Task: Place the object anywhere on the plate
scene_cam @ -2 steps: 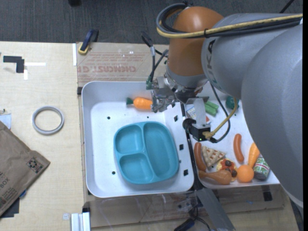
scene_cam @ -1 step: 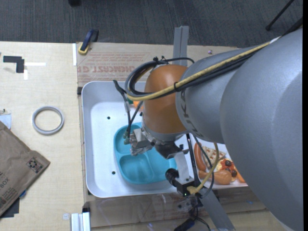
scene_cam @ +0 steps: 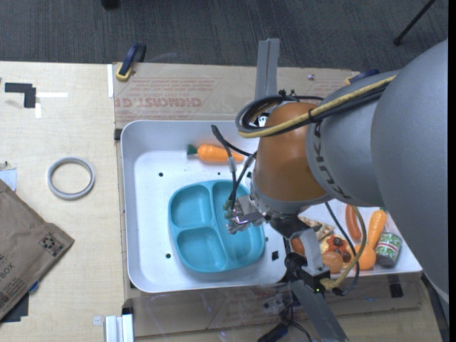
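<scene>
Gripper (scene_cam: 242,218) sits over the plate's (scene_cam: 196,234) right compartment, can't tell its state from here, and the carrot (scene_cam: 212,154) lies loose in the bin (scene_cam: 142,191) just behind the plate, so confirm a grasp before lowering, then release low over a compartment.

Wooden bench (scene_cam: 71,127) with two white bins (scene_cam: 142,212), tape ring (scene_cam: 71,177), cardboard box (scene_cam: 25,244)

On the flat brown cardboard sheet (scene_cam: 174,91) behind my bin, upside-down red print, too blurred for me to read; on the brown cardboard box (scene_cam: 21,258) at left, "BOX".
</scene>
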`<action>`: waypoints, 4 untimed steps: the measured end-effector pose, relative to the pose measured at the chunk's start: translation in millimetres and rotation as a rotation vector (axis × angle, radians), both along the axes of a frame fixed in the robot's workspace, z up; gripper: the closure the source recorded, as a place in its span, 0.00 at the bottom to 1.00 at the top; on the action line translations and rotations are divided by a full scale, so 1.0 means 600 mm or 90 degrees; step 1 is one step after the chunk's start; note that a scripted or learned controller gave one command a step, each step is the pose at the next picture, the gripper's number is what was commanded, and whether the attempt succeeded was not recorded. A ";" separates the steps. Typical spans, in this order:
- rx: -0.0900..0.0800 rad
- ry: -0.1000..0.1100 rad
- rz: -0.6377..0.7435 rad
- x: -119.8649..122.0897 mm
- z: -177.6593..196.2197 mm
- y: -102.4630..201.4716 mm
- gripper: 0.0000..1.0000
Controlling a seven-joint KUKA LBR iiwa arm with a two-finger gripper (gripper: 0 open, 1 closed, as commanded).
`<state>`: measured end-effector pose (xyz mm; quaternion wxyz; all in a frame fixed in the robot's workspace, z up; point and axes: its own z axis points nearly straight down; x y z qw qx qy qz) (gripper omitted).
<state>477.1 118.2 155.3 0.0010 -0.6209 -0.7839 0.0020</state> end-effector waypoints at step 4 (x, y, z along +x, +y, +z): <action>0.001 -0.002 0.384 0.222 0.080 0.121 1.00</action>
